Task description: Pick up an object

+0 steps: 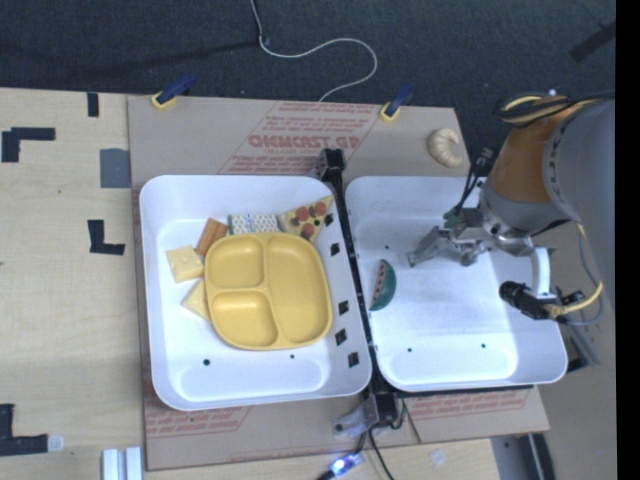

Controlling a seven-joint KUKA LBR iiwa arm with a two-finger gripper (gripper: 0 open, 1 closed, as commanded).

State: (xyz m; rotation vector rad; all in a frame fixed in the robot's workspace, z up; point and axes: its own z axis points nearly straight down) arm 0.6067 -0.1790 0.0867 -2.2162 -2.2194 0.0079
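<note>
A yellow divided plate (268, 290) lies in the left bin (170, 368), with toy food pieces around its upper edge: a pizza slice (309, 217), a brown cracker (210, 235) and pale cheese pieces (184, 264). A watermelon slice (383, 283) rests against the left wall of the right bin (520, 363). My gripper (418, 256) hangs low in the right bin, pointing left, a little to the right of and above the watermelon slice. Nothing shows between its fingers.
The grey arm with its orange band (520, 163) comes in over the right bin's upper right. A pale croissant-like object (447, 146) lies on the cardboard behind the right bin. A black divider strip (345, 268) runs between the bins.
</note>
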